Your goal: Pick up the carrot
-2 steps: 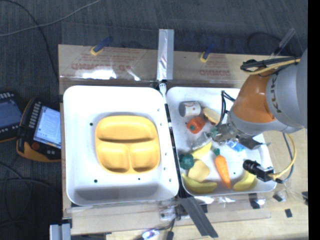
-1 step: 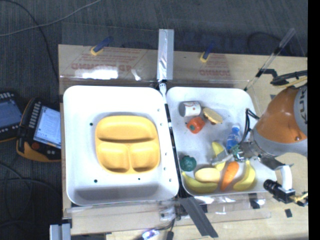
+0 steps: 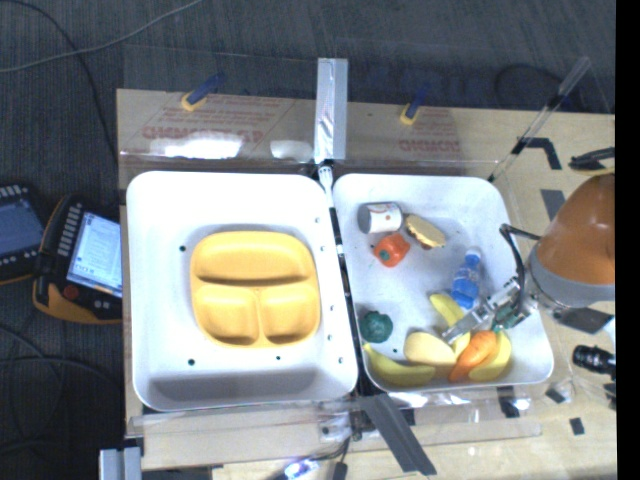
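The orange carrot (image 3: 474,354) lies at the front right of the right bin (image 3: 500,203), its thin end pointing to the front edge and a bit of green at its upper end. It rests among yellow fruit pieces. My gripper (image 3: 484,316) hangs low over the bin, just above the carrot's upper end and touching or nearly touching it. The grey arm with its orange band (image 3: 590,230) comes in from the right over the bin's rim.
The right bin also holds a white can (image 3: 380,216), a red-orange vegetable (image 3: 392,250), a bun (image 3: 427,232), a blue bottle (image 3: 466,278), a green piece (image 3: 377,325) and a banana (image 3: 400,369). A yellow divided tray (image 3: 257,286) sits in the left bin (image 3: 160,268).
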`<control>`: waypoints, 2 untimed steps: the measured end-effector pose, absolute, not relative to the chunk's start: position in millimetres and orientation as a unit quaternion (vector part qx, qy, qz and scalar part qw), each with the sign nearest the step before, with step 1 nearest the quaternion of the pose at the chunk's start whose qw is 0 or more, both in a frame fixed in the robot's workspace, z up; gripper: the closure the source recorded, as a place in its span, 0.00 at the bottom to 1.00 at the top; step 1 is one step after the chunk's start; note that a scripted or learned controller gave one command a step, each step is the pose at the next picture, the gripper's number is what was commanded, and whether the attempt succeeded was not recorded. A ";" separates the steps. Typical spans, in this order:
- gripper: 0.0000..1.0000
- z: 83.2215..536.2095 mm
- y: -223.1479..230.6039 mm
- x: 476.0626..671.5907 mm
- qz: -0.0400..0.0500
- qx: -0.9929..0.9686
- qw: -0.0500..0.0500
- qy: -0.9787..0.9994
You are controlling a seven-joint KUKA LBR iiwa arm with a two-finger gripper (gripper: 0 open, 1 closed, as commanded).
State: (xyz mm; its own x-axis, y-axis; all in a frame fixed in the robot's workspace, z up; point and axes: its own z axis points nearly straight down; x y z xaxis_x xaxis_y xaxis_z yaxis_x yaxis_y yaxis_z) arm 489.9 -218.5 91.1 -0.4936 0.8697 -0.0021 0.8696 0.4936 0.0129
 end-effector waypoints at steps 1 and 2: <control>0.00 91.4 -174.6 489.1 -0.001 0.426 0.010 0.905; 0.00 91.1 -105.5 499.6 0.002 0.475 0.009 0.880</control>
State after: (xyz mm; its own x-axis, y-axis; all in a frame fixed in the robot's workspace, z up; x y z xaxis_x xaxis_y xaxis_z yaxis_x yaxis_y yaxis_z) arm 499.6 -105.5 91.1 -0.5482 0.8362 -0.0140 0.8361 0.5484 0.0122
